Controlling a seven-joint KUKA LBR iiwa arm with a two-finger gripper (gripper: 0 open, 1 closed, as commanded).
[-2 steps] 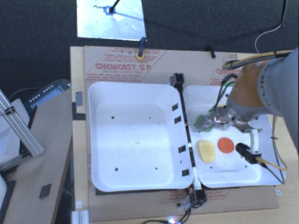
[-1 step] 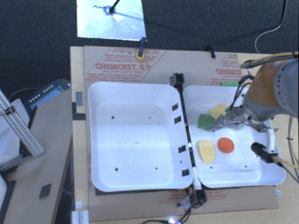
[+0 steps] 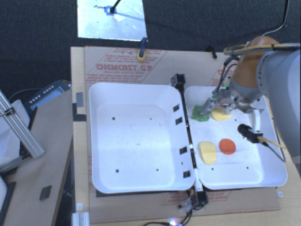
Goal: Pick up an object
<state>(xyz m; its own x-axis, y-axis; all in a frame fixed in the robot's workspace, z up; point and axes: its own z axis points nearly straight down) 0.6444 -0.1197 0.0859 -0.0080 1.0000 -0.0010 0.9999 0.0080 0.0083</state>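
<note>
My gripper (image 3: pixel 210 107) is low in the far part of the right bin (image 3: pixel 244 175), over a green object (image 3: pixel 199 113) near the bin's left wall. A pale yellow round object (image 3: pixel 221 115) lies just right of it, partly under the wrist. Nearer the front, a yellow oval piece (image 3: pixel 208 152) and an orange-red round piece (image 3: pixel 227 146) lie side by side. The gripper's tips touch or hover over the green object; the wrist hides how they stand.
The left bin (image 3: pixel 136 140) lies beside the right one, with a black-clipped divider (image 3: pixel 186 131) between them. The grey arm (image 3: pixel 277 79) fills the right side above the right bin. Cardboard lies under both bins.
</note>
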